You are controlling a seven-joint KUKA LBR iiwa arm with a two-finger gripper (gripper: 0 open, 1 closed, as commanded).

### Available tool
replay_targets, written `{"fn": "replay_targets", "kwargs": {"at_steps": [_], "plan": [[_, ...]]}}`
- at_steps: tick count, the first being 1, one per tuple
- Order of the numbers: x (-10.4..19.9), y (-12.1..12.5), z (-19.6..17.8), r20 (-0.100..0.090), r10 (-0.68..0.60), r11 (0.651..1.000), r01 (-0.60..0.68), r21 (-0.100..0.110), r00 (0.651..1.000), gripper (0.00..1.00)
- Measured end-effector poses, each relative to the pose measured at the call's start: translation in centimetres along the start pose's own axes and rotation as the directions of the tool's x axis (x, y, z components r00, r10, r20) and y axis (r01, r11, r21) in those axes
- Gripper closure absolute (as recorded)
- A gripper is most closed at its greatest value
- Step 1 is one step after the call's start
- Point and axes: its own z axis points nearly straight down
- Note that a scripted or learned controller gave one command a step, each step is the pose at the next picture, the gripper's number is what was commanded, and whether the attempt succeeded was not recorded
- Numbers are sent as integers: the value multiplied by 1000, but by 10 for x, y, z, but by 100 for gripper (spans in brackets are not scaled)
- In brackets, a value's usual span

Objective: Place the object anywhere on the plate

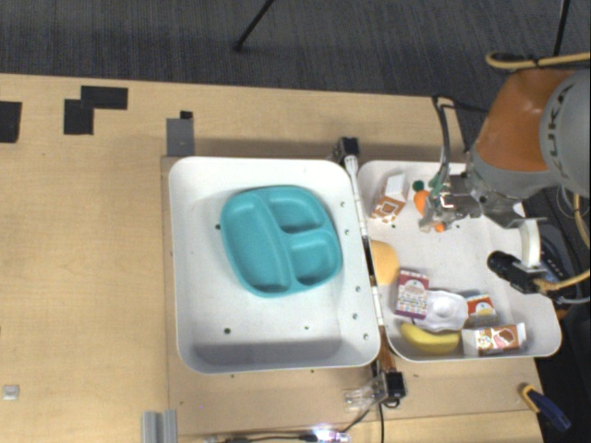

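Hovering: you've got the gripper [441, 201] low over the right bin's [545, 335] far end, right at a small orange-and-green item [421, 197], likely its pick target.
Grip state: can't tell whether anything is pinched.
Object: small, orange body, green top, carrot-like; sits just beside a small carton [388, 209].
Plate: teal, three compartments [280, 240], mid left bin [189, 247], bare and waiting.
Clutter: banana [432, 340] and packets stay near end, well apart.

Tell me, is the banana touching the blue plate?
Apart. The camera view shows the banana in the right bin and the blue plate in the left bin, rims between them.
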Motion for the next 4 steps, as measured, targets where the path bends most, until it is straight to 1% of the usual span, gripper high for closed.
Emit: {"fn": "replay_targets", "kwargs": {"at_steps": [1, 2, 3, 4], "plan": [[0, 0, 0, 0, 0, 1000, 0, 0, 1000, 0], [143, 30, -9, -7, 128, 992, -128, 3, 992, 0], [100, 86, -9, 2, 246, 969, -246, 3, 969, 0], [103, 88, -21, 2, 231, 973, -231, -3, 973, 100]]}}
